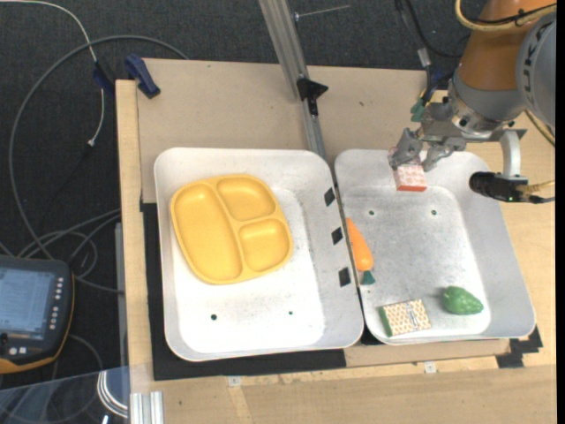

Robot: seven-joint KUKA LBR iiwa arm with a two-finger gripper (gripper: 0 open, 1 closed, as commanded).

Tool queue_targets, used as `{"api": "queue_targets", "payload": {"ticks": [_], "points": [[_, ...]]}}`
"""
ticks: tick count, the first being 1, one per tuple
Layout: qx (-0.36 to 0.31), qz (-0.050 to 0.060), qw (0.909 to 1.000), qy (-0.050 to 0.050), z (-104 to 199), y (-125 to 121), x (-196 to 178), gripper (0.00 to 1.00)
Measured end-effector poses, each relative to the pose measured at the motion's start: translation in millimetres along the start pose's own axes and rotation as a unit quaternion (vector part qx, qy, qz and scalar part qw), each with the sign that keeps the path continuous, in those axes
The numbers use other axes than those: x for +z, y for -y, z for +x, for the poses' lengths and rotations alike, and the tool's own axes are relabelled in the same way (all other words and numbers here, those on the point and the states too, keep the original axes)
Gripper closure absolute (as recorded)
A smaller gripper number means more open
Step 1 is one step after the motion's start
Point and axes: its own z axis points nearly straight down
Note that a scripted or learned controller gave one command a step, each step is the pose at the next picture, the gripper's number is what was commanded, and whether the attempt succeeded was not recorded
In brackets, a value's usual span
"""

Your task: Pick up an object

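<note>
A small patterned packet (405,317) lies at the near edge of the right bin (424,237), closest to the camera, with a green lumpy item (462,301) just beside it toward the near right corner. Farther back in the same bin, at its far end, a small white-and-red block (411,177) hangs in the gripper (415,159), whose two fingers are pinched on the block's top, so it is carried above the bin floor rather than lying on it. The grey arm with its orange band (503,25) comes in from the upper right, its wrist directly over the block. Along the right bin's left wall an orange carrot (358,247) lies lengthwise, its green tip pointing toward the camera, well apart from the block. In the left bin (265,312) a yellow divided tray (231,228) with three compartments sits tilted toward the far left. Both bins rest side by side on the bench (221,104), touching along their inner edges.
</note>
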Motion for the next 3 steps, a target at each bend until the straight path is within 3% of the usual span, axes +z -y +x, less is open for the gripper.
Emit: {"api": "queue_targets", "payload": {"ticks": [3], "points": [[0.0, 0.0, 1.0, 0.0, 153, 3, 4, 1.0]]}}
